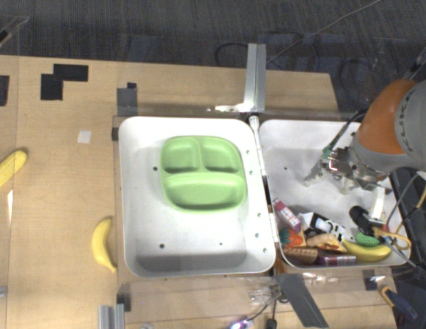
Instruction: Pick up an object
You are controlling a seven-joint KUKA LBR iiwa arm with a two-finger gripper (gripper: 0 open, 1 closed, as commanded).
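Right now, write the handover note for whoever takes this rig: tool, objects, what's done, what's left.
Tool: over the bare upper part of the right bin, nothing seen in it; whether it is open or shut can't be told from this angle.
Objects: a pile along the right bin's lower edge, including a banana, a black-and-white item and a pink-labelled packet. The left bin holds a green divided tray. A second banana and a yellow corn cob lie on the bench outside the bins.
Done: nothing picked yet.
Left: move down to the pile, grasp one object, lift it.
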